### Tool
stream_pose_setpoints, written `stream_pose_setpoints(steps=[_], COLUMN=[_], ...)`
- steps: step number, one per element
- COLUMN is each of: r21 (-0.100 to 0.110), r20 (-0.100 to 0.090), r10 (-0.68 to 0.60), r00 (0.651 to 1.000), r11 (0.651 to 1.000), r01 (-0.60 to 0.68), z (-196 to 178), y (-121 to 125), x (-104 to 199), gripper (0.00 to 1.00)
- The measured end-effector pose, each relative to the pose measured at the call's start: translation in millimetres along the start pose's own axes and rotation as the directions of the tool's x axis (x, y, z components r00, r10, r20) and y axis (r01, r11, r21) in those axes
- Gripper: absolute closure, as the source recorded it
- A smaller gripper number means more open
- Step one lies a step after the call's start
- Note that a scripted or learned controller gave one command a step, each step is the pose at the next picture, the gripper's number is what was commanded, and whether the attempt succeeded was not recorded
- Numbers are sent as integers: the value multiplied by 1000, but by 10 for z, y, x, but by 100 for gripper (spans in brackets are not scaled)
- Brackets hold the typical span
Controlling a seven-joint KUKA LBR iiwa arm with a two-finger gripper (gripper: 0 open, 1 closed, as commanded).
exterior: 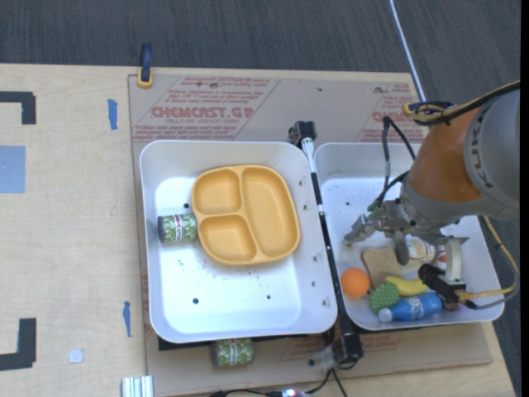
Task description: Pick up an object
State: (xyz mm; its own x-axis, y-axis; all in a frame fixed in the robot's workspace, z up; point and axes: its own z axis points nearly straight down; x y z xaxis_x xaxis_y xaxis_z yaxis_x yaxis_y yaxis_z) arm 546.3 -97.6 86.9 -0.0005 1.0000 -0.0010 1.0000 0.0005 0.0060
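Right bin (347,184): a round orange ball (355,283), a bumpy green toy (385,295), a yellow banana (405,284), a blue bottle (412,308), all bunched at the near edge. Gripper (388,222) above them, holding nothing seen; open or closed, cannot tell. Left bin (157,222): yellow divided plate (245,213), small green can (177,227) touching it.
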Motion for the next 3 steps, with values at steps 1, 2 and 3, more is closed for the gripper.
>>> stream_pose_setpoints(steps=[1, 2, 3], r21=[-1, -6, 3], r20=[-1, 1, -2], r10=[0, 1, -1], r00=[1000, 1000, 1000], r11=[1000, 1000, 1000], r01=[0, -1, 2], z=[-3, -105, -986], y=[-536, -518, -513], x=[29, 27, 634], gripper=[0, 100, 100])
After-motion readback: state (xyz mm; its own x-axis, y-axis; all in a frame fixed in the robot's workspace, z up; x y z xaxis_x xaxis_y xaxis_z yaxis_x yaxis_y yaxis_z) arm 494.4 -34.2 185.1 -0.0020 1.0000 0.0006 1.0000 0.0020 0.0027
